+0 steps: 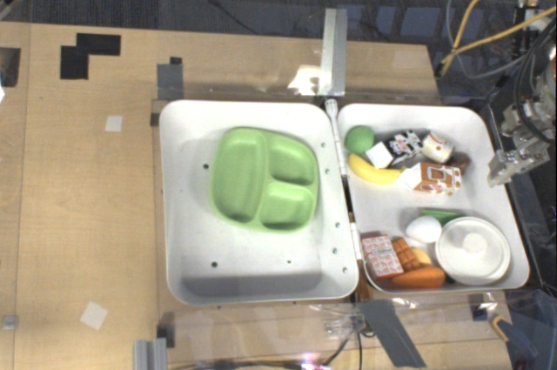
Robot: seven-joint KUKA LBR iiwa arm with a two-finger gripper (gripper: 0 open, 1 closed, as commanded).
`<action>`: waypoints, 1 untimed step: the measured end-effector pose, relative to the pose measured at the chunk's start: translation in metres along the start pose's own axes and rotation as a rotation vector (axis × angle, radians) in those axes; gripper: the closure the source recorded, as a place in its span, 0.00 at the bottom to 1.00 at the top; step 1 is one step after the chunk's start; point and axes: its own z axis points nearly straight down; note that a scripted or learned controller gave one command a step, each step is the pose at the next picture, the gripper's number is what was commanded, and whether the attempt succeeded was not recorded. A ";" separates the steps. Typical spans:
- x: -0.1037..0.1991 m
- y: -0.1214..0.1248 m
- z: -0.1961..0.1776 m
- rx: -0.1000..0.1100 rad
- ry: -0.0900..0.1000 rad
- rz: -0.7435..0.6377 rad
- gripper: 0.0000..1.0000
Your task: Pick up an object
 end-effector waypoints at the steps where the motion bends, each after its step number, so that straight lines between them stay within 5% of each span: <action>1: -0.112 -0.016 -0.017 0.003 -0.004 0.088 1.00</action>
